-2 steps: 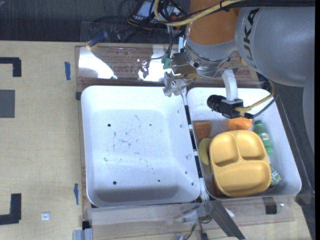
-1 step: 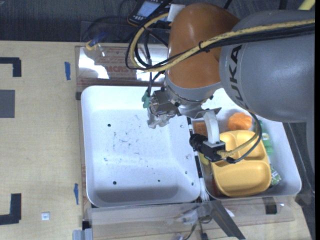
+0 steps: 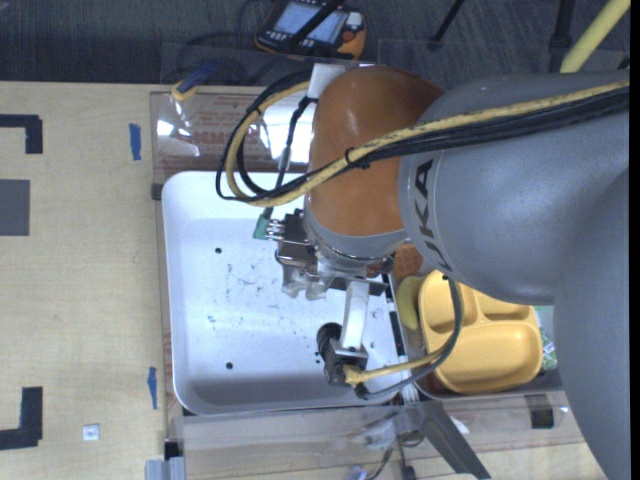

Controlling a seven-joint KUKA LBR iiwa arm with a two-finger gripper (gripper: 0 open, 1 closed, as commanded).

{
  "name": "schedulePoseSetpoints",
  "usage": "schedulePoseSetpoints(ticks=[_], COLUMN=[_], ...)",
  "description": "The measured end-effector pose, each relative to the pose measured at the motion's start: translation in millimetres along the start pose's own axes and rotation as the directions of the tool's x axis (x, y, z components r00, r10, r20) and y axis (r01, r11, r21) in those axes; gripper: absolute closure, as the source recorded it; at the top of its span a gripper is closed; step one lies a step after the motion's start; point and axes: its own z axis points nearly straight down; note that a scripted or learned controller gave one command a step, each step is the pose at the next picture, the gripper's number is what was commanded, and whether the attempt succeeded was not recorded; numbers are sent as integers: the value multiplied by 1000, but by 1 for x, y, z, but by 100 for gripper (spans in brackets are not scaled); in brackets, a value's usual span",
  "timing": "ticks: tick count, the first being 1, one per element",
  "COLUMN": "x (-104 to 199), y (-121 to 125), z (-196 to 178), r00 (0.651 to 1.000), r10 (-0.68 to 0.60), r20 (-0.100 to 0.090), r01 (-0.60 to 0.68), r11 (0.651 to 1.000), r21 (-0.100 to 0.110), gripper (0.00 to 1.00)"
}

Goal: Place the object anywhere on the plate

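One shallow white plastic bin [image 3: 200, 268], floor scuffed and speckled — one glossy, rounded yellow plastic piece [image 3: 485, 353] just right of it. Gripper [image 3: 303, 276] over the bin — its grip cannot be told.

Pale wood tabletop [image 3: 80, 298] fills left of frame, with black square marks [image 3: 22, 133] along its left edge and short blue tape strips [image 3: 134, 140]. Dark grey carpet floor [image 3: 120, 18] across the top. Handheld controller with a lit screen [image 3: 308, 23] top centre, black stand legs [image 3: 455, 8] and a yellow pole [image 3: 595, 23] upper right.
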Motion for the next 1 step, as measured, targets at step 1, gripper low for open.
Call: schedulePoseSetpoints(ticks=[1], x=[0], y=[0], z=[0], r00=[1000], r10=[1], r20=[0], r01=[-1], r11=[1000], r21=[0], gripper=[0])
